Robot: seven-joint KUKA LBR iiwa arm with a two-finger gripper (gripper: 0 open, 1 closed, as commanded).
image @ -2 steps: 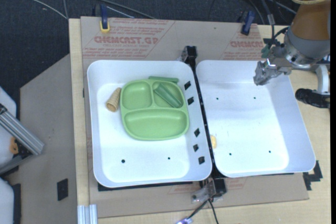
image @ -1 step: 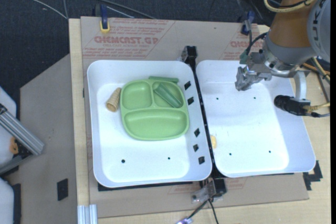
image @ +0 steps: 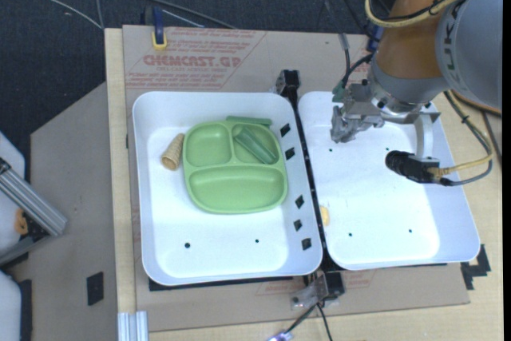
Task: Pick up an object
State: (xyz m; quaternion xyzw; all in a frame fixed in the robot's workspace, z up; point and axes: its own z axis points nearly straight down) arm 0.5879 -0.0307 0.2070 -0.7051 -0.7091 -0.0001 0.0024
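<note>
You have two white bins side by side on the counter [image: 80, 172]: the left bin [image: 160, 251] and the right bin [image: 399, 239], meeting along a seam with black clips. In the left bin a green divided plate [image: 233, 172] sits near the middle, with bare floor in front of it and along the bin's left wall. A green piece [image: 255, 144] lies in the plate's upper right compartment, and another green strip [image: 249, 121] rests just behind the plate's rim. A tan cone-shaped object [image: 172, 152] lies touching the plate's left edge, close to the bin wall. A small yellowish bit [image: 324, 214] sits at the seam. The claw [image: 347, 128] hangs low over the upper left corner of the right bin, near the seam; you cannot tell whether it is released or clenched, since the wrist hides it. The arm [image: 431, 28] is cut off at the right edge. Red print on the cardboard [image: 192, 60] behind the bins reads roughly "CHEMCAST", the rest too blurred.
</note>
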